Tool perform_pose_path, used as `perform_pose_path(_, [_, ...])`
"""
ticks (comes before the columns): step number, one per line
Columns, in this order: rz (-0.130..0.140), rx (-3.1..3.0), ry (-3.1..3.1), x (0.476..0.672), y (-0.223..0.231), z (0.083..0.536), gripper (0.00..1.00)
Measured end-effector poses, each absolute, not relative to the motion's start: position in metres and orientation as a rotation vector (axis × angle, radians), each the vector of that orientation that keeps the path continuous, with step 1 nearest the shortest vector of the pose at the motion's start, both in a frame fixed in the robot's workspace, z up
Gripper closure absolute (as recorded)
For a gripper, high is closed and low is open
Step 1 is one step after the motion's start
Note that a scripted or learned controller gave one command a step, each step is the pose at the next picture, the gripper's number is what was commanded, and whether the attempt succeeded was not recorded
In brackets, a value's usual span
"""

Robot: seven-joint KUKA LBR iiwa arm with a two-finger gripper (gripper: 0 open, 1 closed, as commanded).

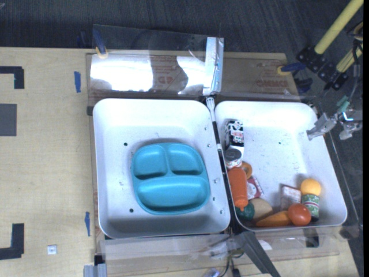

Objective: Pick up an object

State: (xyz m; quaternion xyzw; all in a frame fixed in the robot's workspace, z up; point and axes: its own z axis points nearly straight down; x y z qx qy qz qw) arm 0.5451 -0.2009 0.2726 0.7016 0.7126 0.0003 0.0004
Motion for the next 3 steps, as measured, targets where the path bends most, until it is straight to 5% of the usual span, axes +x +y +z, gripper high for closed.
perform_pose_path(1, [-0.006, 2.429, 2.001, 0.478, -0.147, 0.162, 0.0])
perform_pose_path(2, [0.004, 2.401, 2.039, 0.494, -0.21, 0.121, 0.0])
perform_pose_path(3, [0.034, 2.355, 2.085, 0.489, -0.206, 0.093, 0.0])
